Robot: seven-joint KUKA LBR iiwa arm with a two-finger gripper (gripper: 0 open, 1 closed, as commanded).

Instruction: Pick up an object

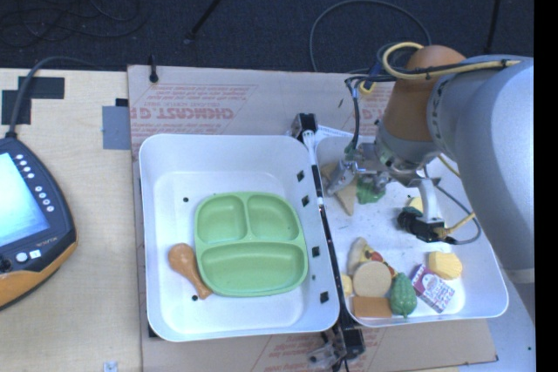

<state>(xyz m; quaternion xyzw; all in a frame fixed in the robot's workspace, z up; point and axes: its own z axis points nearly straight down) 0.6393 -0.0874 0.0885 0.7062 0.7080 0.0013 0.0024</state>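
Grey arm hangs its hand [370,180] low over the right bin [488,296], apparently seeking toys there, grip state unclear.

Pale wooden bench [78,300], cardboard sheet [218,104] (printed red), two white bins [157,274], pendant [26,213]

Red print runs upside down on the cardboard sheet [187,104] above the left bin, in the upper middle of the frame. Its letters are too blurred to read. More faint red print on the cardboard at the bottom edge is also illegible.
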